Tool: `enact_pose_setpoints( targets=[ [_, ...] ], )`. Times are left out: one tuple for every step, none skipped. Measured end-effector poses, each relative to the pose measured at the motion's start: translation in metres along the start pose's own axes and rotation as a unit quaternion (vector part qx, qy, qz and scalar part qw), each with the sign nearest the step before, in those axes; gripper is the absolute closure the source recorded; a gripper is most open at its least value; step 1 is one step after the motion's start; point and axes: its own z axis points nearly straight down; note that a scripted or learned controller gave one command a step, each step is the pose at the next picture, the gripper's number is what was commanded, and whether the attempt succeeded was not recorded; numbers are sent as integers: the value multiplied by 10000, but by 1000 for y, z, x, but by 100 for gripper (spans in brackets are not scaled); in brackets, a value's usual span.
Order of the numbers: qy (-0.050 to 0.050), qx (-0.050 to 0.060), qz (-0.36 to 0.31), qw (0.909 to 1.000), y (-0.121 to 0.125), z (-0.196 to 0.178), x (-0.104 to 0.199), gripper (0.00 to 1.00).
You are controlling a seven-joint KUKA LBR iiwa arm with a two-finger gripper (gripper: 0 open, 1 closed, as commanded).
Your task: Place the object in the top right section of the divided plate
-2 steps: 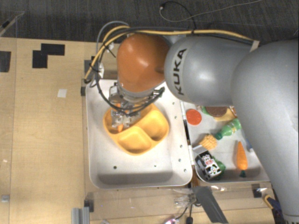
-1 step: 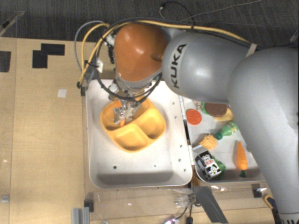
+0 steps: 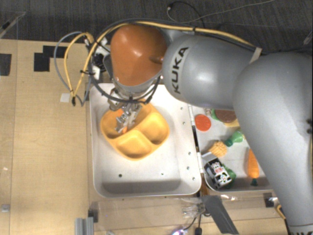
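A: Wooden bench (image 3: 44,146), two white bins side by side. Left bin (image 3: 146,180) has a yellow divided plate (image 3: 146,136) sitting upper-middle of it. Right bin (image 3: 208,180), partly under the arm, holds toy food: red disc (image 3: 203,124), corn cob (image 3: 220,148), carrot (image 3: 253,165), a black-and-white pc (image 3: 217,173).

B: Gripper?

A: Gripper (image 3: 124,121) hangs over the plate's upper-left section, below the orange wrist band (image 3: 134,53). Something small and orange (image 3: 121,126) is right at the tips, prob. the object. Can't tell if the tips are closed on it or just next to it; too small and shadowed.

B: How'd it handle?

A: My guess: light plastic toy, stiff, not fragile, smooth so a bit slippery. Best to pinch across its narrow middle, w/ tips square to it, so it doesn't squirt out.

B: And the target?

A: Top right section of the plate, i.e. the lobe right of the gripper, near frame centre. Looks bare from here. Plate is light too, so a nudge on its rim could shift it.
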Motion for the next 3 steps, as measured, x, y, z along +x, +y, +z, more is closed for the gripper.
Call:
enact_pose_setpoints(
  targets=[
    [201,227,-2554,9664,-7,-4,10,100],
    [230,252,-3415,9393,26,-4,53,100],
    [204,271,-3382,9405,26,-14,52,100]
  ],
)
